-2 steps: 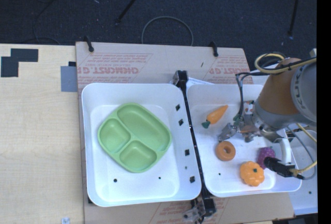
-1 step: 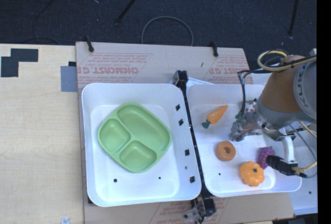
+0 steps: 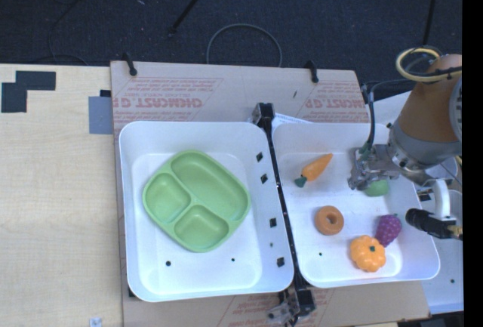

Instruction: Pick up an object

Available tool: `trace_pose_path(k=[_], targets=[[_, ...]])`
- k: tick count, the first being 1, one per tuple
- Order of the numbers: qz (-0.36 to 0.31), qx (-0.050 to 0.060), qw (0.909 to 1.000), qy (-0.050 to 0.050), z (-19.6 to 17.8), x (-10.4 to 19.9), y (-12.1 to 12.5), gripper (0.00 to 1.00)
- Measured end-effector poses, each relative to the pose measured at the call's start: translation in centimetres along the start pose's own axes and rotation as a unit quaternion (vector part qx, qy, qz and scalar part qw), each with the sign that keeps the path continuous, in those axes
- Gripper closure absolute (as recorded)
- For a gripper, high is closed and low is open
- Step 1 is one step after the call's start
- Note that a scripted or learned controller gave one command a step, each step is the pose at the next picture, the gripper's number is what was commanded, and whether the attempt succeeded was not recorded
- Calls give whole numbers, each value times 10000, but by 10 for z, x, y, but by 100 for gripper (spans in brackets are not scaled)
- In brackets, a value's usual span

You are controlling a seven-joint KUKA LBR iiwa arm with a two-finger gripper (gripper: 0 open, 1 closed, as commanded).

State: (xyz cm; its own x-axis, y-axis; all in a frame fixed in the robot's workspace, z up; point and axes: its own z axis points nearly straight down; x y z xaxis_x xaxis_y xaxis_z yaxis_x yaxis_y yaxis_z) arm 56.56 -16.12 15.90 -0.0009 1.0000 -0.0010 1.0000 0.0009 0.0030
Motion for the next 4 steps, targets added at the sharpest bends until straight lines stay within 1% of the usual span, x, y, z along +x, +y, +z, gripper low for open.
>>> trace_pose_path(k=[1, 2, 3, 4], targets=[[1, 0, 10000, -1, -62, -5, -2, 100], [0, 2, 10000, 1, -102, -6, -2, 100], [-13, 33, 10000, 18, -99, 40, -17, 100], [-14, 41, 10000, 19, -84, 93, -25, 100]])
